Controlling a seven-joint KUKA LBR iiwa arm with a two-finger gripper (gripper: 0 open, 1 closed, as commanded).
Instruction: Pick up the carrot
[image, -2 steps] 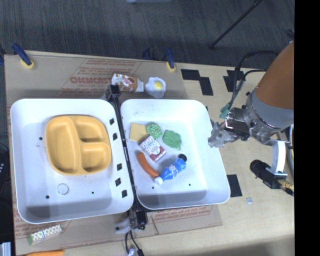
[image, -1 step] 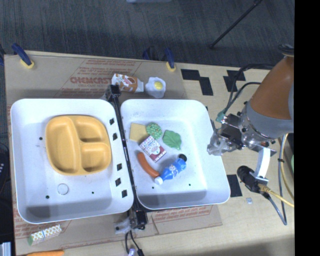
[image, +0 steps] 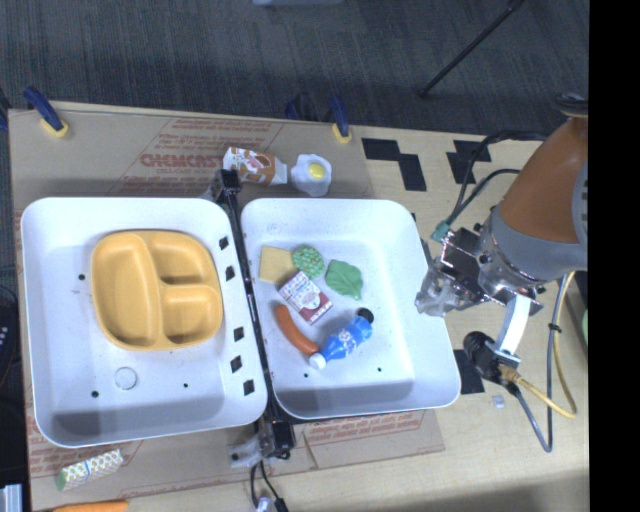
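At the near edge of the tan cardboard-covered surface (image: 400, 440) lie one patterned wrapper (image: 90, 467) and one orange stick-like object (image: 80, 506). Two shallow white plastic bins sit side by side. The right bin (image: 430, 380) holds six items: one smooth, elongated orange carrot (image: 294, 329) near its left wall, touching one blue bottle (image: 343, 341); one small red-and-white carton (image: 305, 297); one flat green leaf shape (image: 345, 278); one bumpy green piece (image: 308, 261); one yellow square slab (image: 274, 263). The left bin (image: 60, 400) holds one glossy yellow three-compartment tray (image: 157, 288). The metallic gripper (image: 445, 290) hovers beside the right bin's right rim, outside it; its opening I cannot tell. Farther back lie one small brown carton (image: 250, 165) and one white-and-yellow egg-like piece (image: 312, 174).
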